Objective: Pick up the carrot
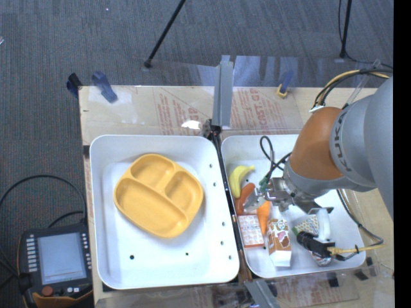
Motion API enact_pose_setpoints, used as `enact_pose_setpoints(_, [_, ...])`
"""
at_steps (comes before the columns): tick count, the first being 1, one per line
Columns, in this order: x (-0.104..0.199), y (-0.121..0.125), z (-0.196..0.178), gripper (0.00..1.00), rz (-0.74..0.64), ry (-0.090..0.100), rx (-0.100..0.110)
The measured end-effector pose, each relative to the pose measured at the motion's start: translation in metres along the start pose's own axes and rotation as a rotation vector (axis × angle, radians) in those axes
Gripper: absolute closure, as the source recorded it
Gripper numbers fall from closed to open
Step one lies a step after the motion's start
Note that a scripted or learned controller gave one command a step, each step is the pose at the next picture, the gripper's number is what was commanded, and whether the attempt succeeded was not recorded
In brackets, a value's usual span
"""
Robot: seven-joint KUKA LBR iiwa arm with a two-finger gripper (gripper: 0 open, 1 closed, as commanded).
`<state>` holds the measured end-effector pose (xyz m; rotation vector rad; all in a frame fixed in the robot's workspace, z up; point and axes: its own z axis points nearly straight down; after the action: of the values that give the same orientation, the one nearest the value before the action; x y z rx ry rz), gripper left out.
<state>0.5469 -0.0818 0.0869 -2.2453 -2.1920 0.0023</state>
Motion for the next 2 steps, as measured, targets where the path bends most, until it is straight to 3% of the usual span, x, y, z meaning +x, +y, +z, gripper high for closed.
enact_pose_setpoints(1, [-0.0134, 0.0370, 0.0005, 0.00, 0.089, 0.000, 0.001])
enact_pose_setpoints(2, [-0.0142, 0.0364, -0.0078, 1.00, 0.091, 0.001, 0.005])
